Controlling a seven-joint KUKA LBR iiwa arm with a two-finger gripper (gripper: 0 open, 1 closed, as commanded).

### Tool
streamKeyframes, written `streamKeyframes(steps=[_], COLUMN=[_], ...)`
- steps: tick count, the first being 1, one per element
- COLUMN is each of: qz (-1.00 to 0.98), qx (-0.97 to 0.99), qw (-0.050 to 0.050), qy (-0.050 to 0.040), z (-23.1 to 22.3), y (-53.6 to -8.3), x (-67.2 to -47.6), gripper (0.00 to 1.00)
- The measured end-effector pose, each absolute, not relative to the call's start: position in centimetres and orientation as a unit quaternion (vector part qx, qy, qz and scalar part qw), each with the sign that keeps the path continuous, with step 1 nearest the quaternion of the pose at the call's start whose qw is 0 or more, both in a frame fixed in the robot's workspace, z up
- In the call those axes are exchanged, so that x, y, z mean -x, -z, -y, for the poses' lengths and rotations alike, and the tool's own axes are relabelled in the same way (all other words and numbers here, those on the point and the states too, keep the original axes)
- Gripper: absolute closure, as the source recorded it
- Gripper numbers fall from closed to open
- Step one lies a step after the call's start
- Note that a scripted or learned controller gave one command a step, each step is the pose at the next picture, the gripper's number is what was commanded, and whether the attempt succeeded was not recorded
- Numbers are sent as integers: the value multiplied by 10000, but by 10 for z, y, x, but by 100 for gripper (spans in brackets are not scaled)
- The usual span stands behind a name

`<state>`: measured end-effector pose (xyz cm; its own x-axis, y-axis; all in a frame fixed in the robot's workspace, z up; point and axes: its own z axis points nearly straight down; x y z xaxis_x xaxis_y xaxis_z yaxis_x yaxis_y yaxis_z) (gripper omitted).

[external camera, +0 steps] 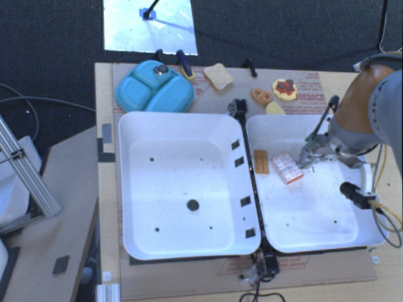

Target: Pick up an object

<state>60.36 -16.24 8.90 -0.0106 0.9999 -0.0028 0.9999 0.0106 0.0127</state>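
In the right bin (315, 231) lie a pink and white box (287, 168) and a brown wafer (261, 162), both near its left wall. My gripper (306, 156) hangs low over this bin, just right of the pink and white box and close to its edge. The grey arm with its orange band reaches in from the right behind it. I see nothing held by the gripper. A small dark disc (192, 204) lies on the floor of the left bin (157, 231).
Behind the bins, the bench holds a blue lidded container (154, 88), a toast slice (218, 76), a pretzel (261, 95), a red-topped tart (284, 89) and a yellow piece (274, 109). A black divider (247, 168) runs between the bins.
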Motion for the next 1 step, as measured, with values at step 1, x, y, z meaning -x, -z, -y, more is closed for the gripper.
streamKeyframes(steps=[1], qz=[-7055], qx=[-7087], qw=[63], qy=[-41], z=[206], y=[-90], x=[-488], gripper=[100])
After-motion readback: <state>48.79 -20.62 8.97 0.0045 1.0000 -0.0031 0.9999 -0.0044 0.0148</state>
